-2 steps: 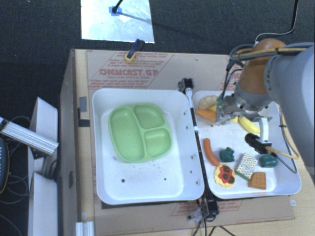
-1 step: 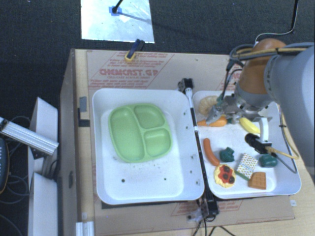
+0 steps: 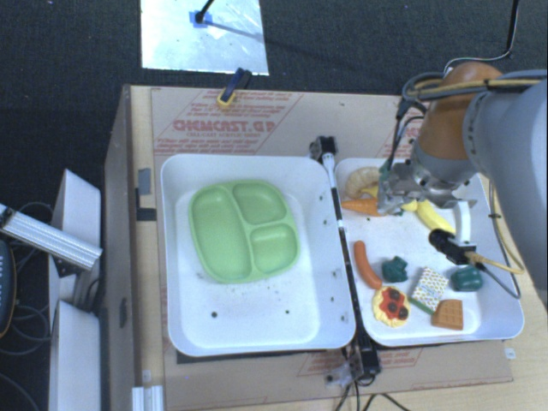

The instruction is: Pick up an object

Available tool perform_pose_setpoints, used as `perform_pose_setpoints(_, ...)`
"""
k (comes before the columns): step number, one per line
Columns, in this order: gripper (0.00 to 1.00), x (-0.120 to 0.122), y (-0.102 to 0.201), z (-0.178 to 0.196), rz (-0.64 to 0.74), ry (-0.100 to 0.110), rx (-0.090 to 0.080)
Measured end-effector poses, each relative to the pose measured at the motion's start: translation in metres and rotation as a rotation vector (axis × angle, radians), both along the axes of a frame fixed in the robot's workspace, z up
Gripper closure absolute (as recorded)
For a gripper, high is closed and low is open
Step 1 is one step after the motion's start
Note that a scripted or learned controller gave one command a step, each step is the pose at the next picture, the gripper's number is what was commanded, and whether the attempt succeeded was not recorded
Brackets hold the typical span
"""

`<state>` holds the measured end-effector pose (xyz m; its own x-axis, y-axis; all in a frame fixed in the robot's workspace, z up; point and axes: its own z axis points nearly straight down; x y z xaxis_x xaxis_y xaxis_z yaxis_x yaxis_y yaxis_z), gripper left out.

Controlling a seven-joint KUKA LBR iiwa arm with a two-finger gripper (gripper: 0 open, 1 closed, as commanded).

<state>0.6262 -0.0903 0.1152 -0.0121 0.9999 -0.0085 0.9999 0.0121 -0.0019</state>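
My gripper [image 3: 390,199] hangs low over the back left part of the right bin [image 3: 505,319]. Its tip is just right of an orange carrot [image 3: 360,205] and a beige croissant [image 3: 360,179], close to or touching the carrot. A yellow banana [image 3: 433,217] lies just right of the gripper. Nothing can be seen held in it.
The right bin also holds a red sausage [image 3: 368,264], a dark green piece [image 3: 395,270], a pizza slice [image 3: 390,306], a pale checkered block [image 3: 429,288], a waffle [image 3: 448,315] and a green pepper [image 3: 467,278]. A green divided tray [image 3: 244,229] lies in the left bin [image 3: 248,324].
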Motion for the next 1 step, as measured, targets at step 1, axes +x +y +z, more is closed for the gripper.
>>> perform_pose_setpoints(1, 0.00, -0.0002, -0.0001, -0.0002, 0.001, 0.001, 0.000)
